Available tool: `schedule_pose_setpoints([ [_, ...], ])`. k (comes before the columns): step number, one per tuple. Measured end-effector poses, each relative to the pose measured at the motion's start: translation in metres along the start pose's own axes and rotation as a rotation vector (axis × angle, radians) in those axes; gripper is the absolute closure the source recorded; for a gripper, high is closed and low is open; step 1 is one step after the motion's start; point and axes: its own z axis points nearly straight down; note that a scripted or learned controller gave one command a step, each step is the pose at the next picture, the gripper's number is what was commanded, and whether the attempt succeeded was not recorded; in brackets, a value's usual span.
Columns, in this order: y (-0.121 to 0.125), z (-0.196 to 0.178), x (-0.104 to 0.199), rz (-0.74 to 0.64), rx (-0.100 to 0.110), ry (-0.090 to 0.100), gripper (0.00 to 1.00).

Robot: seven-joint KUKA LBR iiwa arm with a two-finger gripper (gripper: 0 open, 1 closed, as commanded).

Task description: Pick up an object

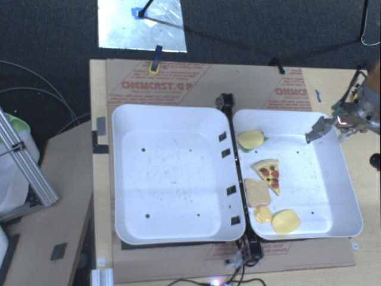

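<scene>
The right white bin [348, 201] holds several toy foods. A yellow-green fruit [250, 139] lies near its back left corner. A pizza slice [268, 174] sits mid-left, with a tan bread slice [257, 192] just in front of it. A small yellow piece [263, 215] and a larger yellow lump [286, 220] rest by the front wall. My gripper [331, 130] hangs over the bin's back right part, well right of the fruit and the pizza. It is open with nothing between its fingers.
The left white bin [119, 159] stands beside the right one, with a black divider strip [237, 177] where they meet. Both rest on a cardboard sheet [178, 79]. A metal frame [24, 165] stands at the far left, off the bench.
</scene>
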Motion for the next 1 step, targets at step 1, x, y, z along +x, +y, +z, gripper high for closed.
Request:
schedule_pose_setpoints([
  [1, -0.0487, 0.1633, 0.0619, 0.000, -0.002, 0.003, 0.00],
])
